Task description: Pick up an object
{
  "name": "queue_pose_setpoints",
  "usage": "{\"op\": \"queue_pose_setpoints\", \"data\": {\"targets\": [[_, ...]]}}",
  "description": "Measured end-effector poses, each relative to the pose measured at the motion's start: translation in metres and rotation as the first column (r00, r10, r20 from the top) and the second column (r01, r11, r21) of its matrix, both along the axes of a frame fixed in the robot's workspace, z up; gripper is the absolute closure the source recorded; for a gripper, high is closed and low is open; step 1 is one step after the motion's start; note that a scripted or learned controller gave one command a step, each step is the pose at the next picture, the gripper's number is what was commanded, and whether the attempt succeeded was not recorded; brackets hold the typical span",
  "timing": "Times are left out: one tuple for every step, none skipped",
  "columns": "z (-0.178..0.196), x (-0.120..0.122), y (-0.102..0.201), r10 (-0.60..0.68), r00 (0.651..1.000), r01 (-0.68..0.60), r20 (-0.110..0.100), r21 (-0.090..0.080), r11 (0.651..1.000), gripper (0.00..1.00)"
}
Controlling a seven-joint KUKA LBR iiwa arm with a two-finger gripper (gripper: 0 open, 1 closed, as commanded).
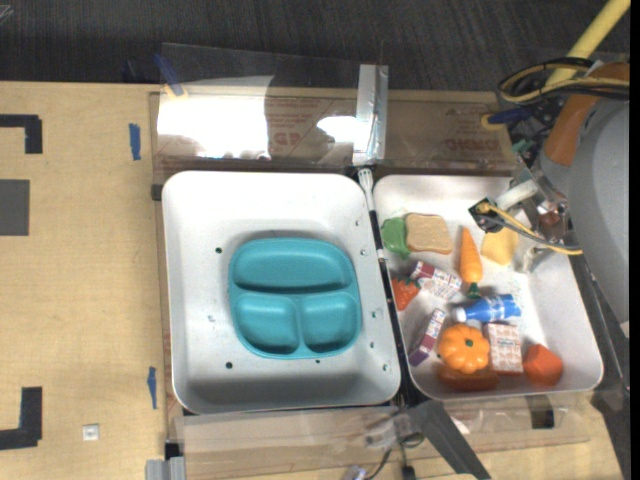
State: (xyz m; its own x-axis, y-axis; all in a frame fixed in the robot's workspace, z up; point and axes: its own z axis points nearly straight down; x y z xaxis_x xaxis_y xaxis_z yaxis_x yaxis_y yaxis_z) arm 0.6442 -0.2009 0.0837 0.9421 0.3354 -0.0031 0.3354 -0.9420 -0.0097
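While your claw (528, 230) hovered just right of the carrot (470, 253), its state impossible to tell, you were approaching; next you needed to descend squarely.

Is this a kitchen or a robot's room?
More likely a robot test bench than a kitchen. The food in the right bin looks like toys, such as a little pumpkin and a carrot. A teal divided tray sits in the left bin, and a grey robot arm reaches in.
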Motion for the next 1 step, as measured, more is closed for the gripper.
{"op": "queue_pose_setpoints", "data": {"targets": [[0.0010,0.0054,0.0624,-0.134,0.991,0.134,0.003,-0.005,0.991,0.00]]}}
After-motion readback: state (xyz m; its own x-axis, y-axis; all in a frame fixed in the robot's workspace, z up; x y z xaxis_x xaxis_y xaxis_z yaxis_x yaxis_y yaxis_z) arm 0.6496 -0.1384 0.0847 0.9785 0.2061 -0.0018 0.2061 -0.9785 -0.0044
